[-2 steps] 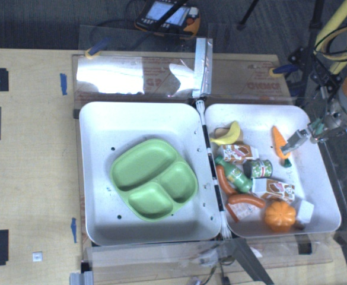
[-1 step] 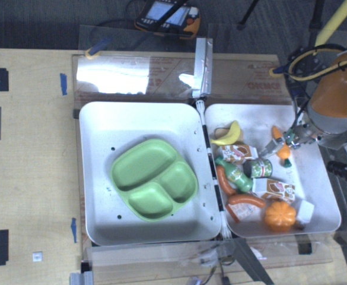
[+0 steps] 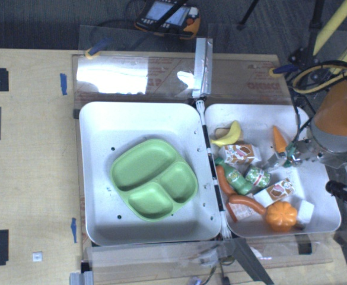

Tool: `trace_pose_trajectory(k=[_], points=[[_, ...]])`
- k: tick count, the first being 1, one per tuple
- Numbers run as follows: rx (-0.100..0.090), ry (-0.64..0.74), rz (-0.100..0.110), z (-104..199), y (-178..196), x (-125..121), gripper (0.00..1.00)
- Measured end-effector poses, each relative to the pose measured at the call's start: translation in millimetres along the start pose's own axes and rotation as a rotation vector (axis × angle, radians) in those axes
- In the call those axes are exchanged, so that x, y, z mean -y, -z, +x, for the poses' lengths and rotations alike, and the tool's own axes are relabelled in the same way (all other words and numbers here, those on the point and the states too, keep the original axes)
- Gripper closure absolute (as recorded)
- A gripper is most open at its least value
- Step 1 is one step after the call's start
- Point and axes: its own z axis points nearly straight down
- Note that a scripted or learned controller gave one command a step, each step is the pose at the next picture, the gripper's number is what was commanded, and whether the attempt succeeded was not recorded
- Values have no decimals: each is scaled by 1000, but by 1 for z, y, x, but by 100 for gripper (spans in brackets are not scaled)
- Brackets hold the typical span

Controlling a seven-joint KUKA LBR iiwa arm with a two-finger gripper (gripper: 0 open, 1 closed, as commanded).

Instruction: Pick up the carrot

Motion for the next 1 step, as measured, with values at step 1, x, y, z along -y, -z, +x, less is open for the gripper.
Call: trace_pose_trajectory(k=[1], points=[[5, -56, -3, 23, 32, -27, 0]])
